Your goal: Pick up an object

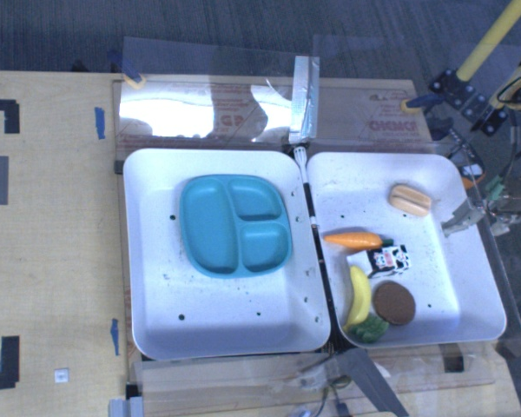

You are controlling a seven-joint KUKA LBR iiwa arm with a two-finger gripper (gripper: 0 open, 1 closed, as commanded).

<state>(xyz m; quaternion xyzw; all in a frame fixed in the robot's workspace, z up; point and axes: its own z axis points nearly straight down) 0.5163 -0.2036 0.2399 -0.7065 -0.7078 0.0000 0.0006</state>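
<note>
From my seat the gripper (469,218) sits at the right rim of the right-hand white plastic bin (434,313), low over the edge. Nearest pick is the tan hot-dog bun toy (410,200), just to its left and slightly farther back, long axis running roughly left-right. The orange plastic carrot (353,240) lies further left, toward the divider. Honestly can't tell the gripper's state from this angle, and I see nothing held.
</note>
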